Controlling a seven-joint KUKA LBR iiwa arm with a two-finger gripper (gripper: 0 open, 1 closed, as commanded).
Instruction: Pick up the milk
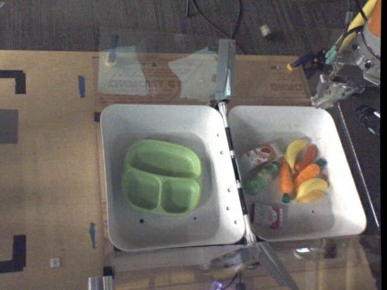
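I can't tell my gripper's [327, 93] state. The milk [260, 156] (a small carton, probably light, stiff) suits pinching across its flat sides.

Red printed lettering runs along the cardboard sheet [151, 84] beyond the bins, but it is too blurred to read. The cartons [261, 156] in the right bin [344, 213] carry no legible print.

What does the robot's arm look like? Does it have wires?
The arm at the top right corner is grey and rounded, with an orange band above the wrist. Thin cables run along it, yellow and black, plus a blue-green connector and an orange-tipped piece sticking out to the side. At its end sits the pincer, a pale metal piece that looks shiny and angular.
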